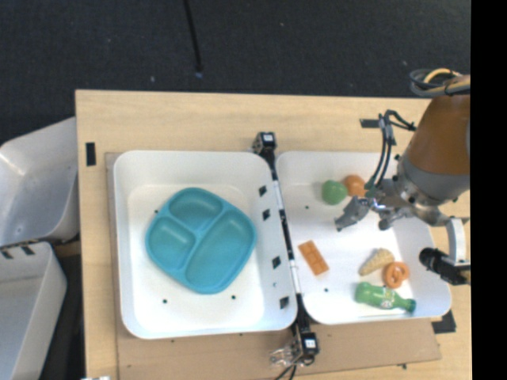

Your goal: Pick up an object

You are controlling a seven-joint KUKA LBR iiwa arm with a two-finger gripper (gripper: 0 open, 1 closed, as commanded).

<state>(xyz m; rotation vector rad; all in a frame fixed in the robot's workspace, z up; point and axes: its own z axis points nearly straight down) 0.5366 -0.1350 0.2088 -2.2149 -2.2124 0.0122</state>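
The right bin (pixel 333 307) holds several small objects. A green ball (pixel 333 191) and a small orange ball (pixel 354 184) lie at its back. An orange block (pixel 313 257) lies near the divider. At the front right are a beige wedge (pixel 376 261), an orange ring (pixel 396 273) and a green bottle (pixel 383 297) on its side. My gripper (pixel 366 215) hangs over the middle of this bin, just in front of the two balls. It is open, with its fingers spread and nothing between them.
The left bin (pixel 127 307) carries a teal divided plate (pixel 201 239). A black-clipped divider (pixel 280 236) runs between the bins. The arm's orange band (pixel 444 137) and cables come in over the right bin's back right corner. A wooden bench (pixel 174 117) surrounds both bins.
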